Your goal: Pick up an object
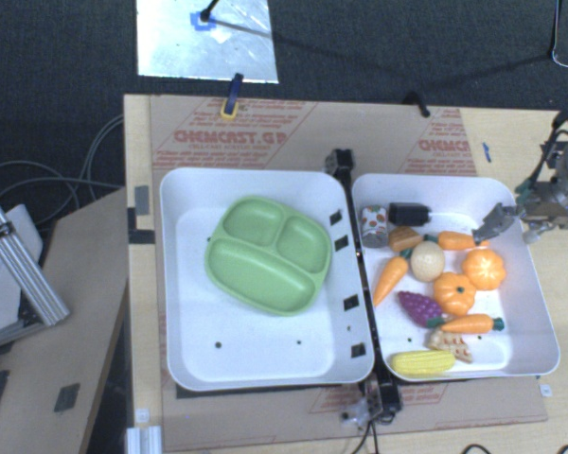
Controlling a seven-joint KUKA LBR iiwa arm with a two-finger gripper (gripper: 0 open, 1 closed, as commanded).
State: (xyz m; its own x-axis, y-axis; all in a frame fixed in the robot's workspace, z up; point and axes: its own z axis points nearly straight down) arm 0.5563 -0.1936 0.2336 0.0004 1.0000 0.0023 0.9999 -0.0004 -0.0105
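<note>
The end effector [497,221] is seen at the right bin's [540,334] far right edge, its opening untellable; toy produce, including an orange pumpkin [484,269], is clustered just beside it

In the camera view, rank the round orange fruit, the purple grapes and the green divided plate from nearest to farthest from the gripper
1. Round orange fruit, right bin, just below the gripper.
2. Purple grapes, mid right bin.
3. Green divided plate, left bin.

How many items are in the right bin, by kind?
Carrots: 3
Orange pumpkins: 2
Grapes: 1
Corn: 1
Onion: 1
Can: 1
Black block: 1
Unclear small pieces: 2
Total: 12
</note>
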